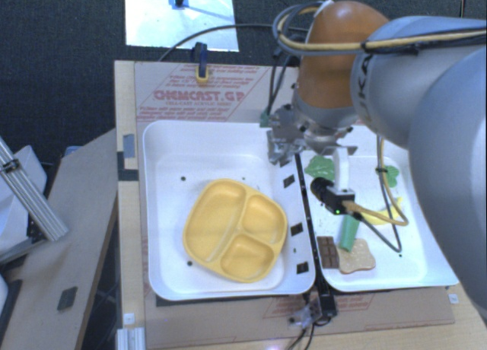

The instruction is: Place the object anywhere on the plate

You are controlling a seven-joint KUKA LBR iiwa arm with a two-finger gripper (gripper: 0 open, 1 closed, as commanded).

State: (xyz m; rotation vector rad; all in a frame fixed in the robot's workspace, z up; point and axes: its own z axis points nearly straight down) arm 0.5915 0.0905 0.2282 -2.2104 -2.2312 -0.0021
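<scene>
**Arm poised above the divide between the two bins**

The two-finger gripper (283,152) is seen at the far end of the ridge where the bins meet; whether it is open, or carries anything, cannot be told. The yellow three-compartment plastic plate (235,229) lies in the middle of the left white bin (163,211). In the right white bin (415,253), toward its near edge, a green stick-shaped piece (348,233), a tan toast-shaped piece (358,259) and a brown chocolate-bar piece (327,251) are clustered; green leaf-shaped pieces (319,167) lie farther back. A miss is judged likely, since the pieces touch or overlap and the cable may snag.
</scene>
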